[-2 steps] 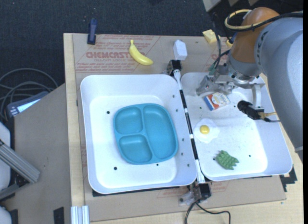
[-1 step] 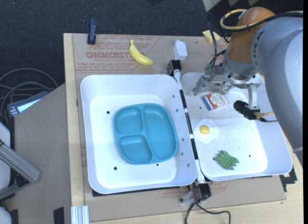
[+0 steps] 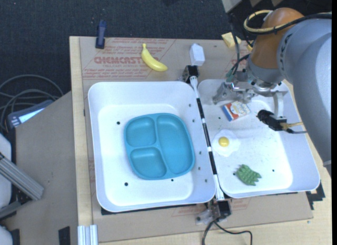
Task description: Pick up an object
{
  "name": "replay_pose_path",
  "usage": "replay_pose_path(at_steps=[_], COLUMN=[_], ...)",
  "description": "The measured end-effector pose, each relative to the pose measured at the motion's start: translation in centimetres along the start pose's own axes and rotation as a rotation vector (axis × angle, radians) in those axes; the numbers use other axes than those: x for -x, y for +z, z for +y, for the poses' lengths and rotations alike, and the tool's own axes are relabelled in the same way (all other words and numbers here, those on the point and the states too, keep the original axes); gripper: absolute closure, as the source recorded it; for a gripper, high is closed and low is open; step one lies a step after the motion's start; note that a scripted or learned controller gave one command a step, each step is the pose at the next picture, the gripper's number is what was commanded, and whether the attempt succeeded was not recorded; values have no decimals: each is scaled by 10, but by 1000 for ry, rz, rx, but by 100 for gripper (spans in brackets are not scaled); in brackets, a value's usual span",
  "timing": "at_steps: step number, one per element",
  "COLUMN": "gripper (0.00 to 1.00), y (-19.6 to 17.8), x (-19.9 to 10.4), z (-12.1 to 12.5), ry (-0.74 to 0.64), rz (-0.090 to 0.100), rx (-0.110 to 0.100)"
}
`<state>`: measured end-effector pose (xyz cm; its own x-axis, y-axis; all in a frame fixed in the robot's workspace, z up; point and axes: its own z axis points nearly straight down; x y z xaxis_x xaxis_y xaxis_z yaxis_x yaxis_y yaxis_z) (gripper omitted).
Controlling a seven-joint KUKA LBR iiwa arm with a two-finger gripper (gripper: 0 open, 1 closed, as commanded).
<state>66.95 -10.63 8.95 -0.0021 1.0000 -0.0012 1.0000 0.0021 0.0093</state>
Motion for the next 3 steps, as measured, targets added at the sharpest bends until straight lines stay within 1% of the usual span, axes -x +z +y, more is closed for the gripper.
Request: replay_pose_path(at_steps=[1, 3], gripper=[0, 0], y=[-1, -1], x=[5, -2], z=[-6, -11], ry=[-1, 1], rz=[0, -5], rx=[2, 3])
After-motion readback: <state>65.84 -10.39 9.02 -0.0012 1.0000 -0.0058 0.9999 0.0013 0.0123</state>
